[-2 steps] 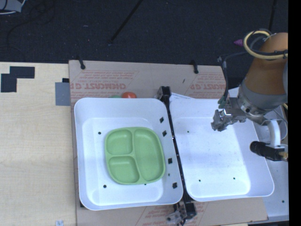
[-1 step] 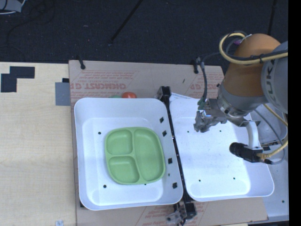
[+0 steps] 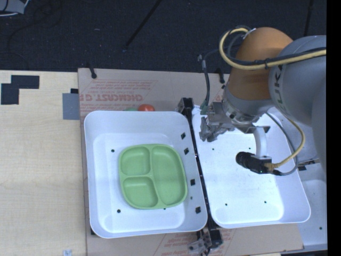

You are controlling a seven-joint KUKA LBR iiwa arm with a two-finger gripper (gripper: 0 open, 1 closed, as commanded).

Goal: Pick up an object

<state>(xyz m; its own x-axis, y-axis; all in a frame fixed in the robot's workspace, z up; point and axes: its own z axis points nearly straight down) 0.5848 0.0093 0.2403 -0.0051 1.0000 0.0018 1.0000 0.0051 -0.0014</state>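
Flanking white bins (image 3: 101, 143) on cardboard (image 3: 114, 92)

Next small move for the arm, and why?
Probably shift the gripper left across the divider: it hangs over the right white bin, while the green four-compartment plastic tray, the one clear pick, lies flat in the left white bin.
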